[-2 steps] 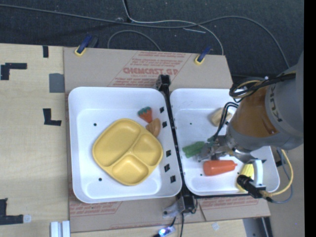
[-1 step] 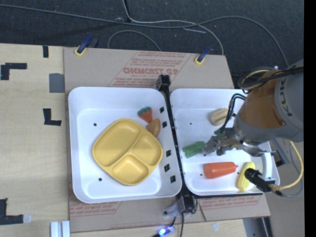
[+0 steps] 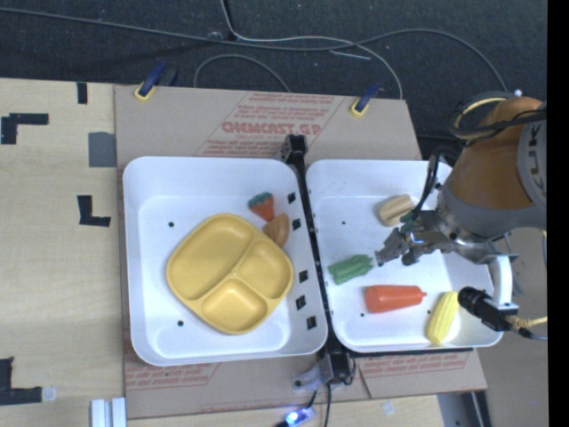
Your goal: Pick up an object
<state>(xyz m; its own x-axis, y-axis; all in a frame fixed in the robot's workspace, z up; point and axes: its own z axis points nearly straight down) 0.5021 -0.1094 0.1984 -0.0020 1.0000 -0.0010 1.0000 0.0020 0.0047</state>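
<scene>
In the right bin [image 3: 342,178] lie a green pickle-like vegetable [image 3: 349,268], an orange-red carrot [image 3: 392,298], a yellow corn cob [image 3: 443,317] and a tan bread roll [image 3: 395,208]. My gripper [image 3: 397,249] hangs low over the right bin, just right of the green vegetable and above the carrot, below the bread roll. Nothing shows between its fingers. The left bin [image 3: 142,238] bears a yellow divided plate [image 3: 230,274], with a small red strawberry [image 3: 261,205] and a brown piece [image 3: 278,229] next to its upper right corner.
The bins stand on a cardboard sheet [image 3: 267,123] clipped to the wooden bench. A black divider [image 3: 306,229] runs between the bins. Cables [image 3: 267,43] cross the dark floor behind. The arm's orange band [image 3: 498,163] rises at the right.
</scene>
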